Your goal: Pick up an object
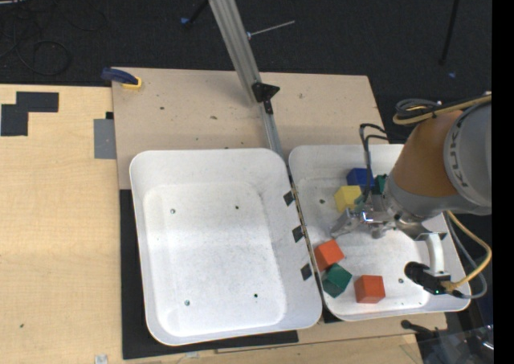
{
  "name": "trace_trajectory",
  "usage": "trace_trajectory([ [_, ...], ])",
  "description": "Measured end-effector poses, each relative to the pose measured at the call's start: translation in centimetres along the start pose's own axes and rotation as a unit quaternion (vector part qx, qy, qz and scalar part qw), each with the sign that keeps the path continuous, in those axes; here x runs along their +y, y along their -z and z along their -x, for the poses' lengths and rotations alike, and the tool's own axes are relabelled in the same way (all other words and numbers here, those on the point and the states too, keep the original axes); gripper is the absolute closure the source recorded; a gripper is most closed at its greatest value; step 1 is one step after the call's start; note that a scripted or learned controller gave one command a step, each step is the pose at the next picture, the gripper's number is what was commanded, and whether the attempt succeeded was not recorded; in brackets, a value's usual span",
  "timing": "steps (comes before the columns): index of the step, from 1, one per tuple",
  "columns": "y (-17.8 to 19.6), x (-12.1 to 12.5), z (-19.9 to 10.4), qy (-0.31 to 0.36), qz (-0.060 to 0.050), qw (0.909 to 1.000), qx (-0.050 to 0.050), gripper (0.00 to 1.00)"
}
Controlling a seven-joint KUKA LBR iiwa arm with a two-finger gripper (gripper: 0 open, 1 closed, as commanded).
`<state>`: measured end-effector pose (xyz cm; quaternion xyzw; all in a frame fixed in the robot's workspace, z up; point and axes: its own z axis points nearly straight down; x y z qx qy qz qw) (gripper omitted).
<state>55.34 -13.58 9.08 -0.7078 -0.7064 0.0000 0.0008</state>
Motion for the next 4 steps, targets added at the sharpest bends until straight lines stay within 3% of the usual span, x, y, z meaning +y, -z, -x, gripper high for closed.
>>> trace_trajectory([
  [1,1.1,0.0,0.1,-0.004,0.0,1.0,0.001,1.0],
  [3,12.8,-0.5,0.1,0.002,0.003,1.0,-0.001,1.0],
  [4,16.1,-0.4,0.2,0.002,0.001,1.0,-0.001,1.0],
])
